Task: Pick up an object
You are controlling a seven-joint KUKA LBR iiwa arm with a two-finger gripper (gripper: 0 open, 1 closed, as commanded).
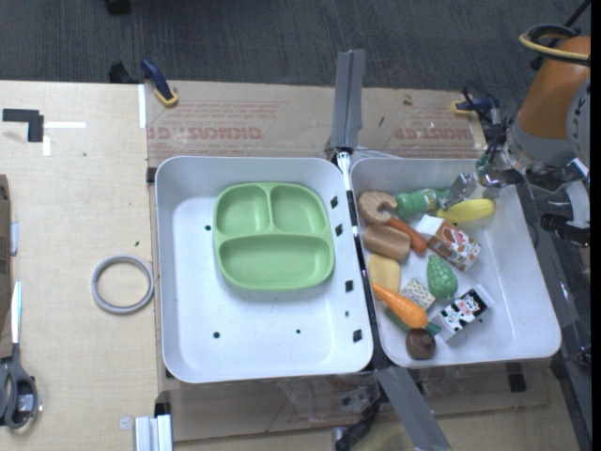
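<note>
Light is even and fairly bright, coming from above, with no harsh shadows. The green divided plate (273, 235) casts a soft, narrow shadow toward 6 o'clock on the left bin (188, 336) floor. Both white bins sit close to overexposed, and the right bin (526, 299) floor shows a mild sheen. The dark carpet (282, 17) at 12 o'clock stays dim and grainy. Focus is moderate overall; small toys look soft-edged, and the orange band (549, 97) at 2 o'clock is slightly blurred.
</note>
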